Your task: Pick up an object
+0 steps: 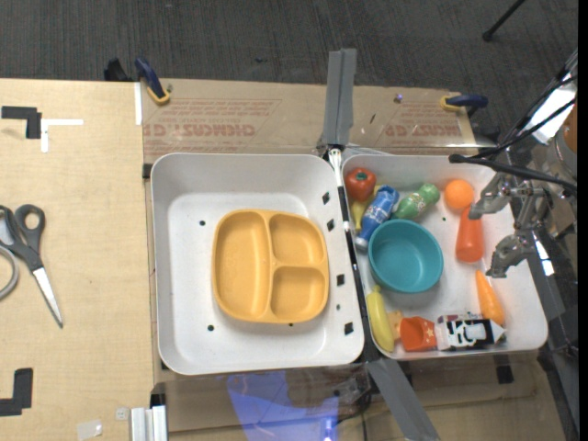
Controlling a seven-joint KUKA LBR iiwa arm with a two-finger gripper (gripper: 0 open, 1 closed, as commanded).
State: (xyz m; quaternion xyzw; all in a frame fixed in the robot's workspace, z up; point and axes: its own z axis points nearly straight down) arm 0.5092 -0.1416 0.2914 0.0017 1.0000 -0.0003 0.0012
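Holding toys: rt bin (537, 338), teal bowl (405, 256)

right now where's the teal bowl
In the camera view, the teal bowl sits in the right bin, near its left wall, just below the blue can and above the yellow banana.

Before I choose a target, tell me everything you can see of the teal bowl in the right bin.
The teal bowl is round and deep, with a smooth plastic look, and stands upright with nothing inside. It sits near the middle of the right bin. A blue-and-white can lies against its upper-left rim, and a yellow banana sits just below its lower left. The tool is off to its right, apart from it.
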